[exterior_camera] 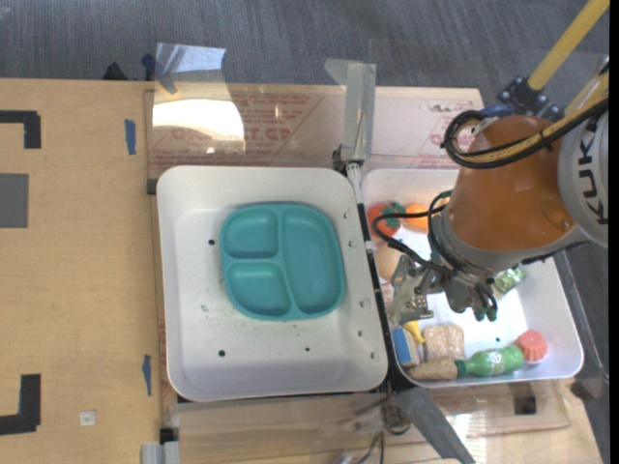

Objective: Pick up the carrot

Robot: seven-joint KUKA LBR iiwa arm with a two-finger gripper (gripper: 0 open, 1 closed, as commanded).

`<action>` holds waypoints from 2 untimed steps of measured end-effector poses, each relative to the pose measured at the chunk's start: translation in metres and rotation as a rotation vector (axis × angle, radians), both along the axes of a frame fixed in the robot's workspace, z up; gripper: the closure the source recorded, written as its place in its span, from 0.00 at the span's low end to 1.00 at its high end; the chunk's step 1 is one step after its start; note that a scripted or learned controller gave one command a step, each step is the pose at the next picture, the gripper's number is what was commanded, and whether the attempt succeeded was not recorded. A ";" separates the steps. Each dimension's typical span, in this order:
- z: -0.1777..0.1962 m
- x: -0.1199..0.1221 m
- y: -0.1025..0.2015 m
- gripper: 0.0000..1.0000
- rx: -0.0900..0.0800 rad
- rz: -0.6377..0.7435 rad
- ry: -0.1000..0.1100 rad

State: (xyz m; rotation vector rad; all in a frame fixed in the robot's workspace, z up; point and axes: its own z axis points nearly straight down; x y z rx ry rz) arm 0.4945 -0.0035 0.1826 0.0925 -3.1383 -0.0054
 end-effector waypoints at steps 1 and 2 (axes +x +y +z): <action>0.173 0.030 -0.072 1.00 -0.005 0.015 -0.015; 0.215 0.009 -0.178 1.00 -0.009 -0.029 -0.014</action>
